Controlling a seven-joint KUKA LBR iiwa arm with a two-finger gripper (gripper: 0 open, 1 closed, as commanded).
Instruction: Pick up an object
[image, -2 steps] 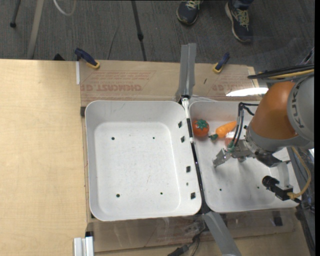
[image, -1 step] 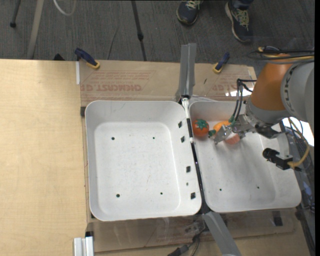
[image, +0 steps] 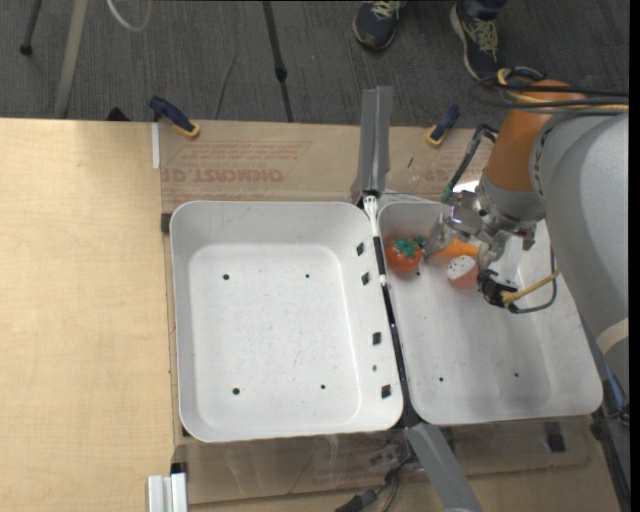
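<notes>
A small orange object with green and teal bits (image: 404, 253) lies at the far left corner of the right bin (image: 500, 380). Just to its right is an orange piece (image: 459, 247) with a small white dotted piece (image: 461, 267) against it. My gripper (image: 458, 228) hangs low over the far end of that bin, directly above the orange and white pieces, reaching down from the grey arm with its orange band (image: 515, 150). The wrist body hides where the gripper's tips meet the pieces.
The left bin (image: 270, 320) sits beside the right one, with a grey bar (image: 376, 150) rising between them at the back. A black and yellow cable (image: 515, 293) loops off the wrist. Blue-and-yellow clamps (image: 172, 115) (image: 442, 125) hold the cardboard.
</notes>
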